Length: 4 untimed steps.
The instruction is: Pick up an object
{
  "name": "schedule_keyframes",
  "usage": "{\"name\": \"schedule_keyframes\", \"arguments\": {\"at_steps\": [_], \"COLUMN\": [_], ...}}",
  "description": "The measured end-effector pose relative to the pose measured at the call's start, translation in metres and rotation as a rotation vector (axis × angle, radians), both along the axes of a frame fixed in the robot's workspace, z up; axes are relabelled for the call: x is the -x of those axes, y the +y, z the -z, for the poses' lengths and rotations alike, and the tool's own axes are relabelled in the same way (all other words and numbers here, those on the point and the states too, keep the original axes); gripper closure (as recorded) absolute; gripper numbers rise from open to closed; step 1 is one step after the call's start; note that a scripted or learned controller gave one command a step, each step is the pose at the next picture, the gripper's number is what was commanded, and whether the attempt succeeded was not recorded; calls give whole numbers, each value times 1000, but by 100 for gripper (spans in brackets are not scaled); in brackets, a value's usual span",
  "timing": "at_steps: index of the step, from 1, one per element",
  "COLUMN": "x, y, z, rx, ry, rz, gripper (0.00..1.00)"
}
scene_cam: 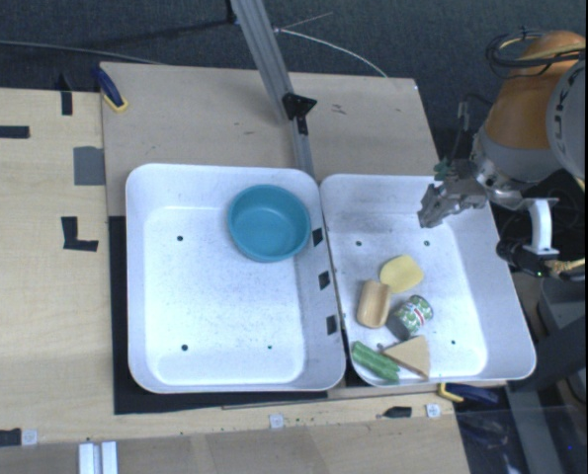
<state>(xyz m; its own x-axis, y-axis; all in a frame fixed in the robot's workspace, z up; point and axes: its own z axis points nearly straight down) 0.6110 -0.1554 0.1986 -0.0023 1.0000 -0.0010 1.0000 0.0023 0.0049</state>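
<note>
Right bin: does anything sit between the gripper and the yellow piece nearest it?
No. In the camera view, the gripper hangs over the right bin's upper edge, and only bare speckled white floor separates it from the yellow piece lower down.

Glossy blue plastic bowl (269,223) in speckled matt white bin (165,363).

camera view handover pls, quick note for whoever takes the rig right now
Gripper: over the right bin's upper right part, nothing seen between its fingers; open or shut unclear.
Right bin, lower middle: yellow piece, tan cylinder, small can, tan wedge, green piece.
Left bin: blue bowl, upper right.
Done: nothing picked.
Left: descend on an object, grasp, lift.
</note>
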Motion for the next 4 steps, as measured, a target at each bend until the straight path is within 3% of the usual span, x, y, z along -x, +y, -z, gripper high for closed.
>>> {"name": "schedule_keyframes", "arguments": {"at_steps": [1, 4], "x": [0, 69], "y": [1, 153], "z": [-19, -13], "rx": [-1, -3], "ry": [4, 9], "rz": [1, -4], "gripper": [100, 100]}}
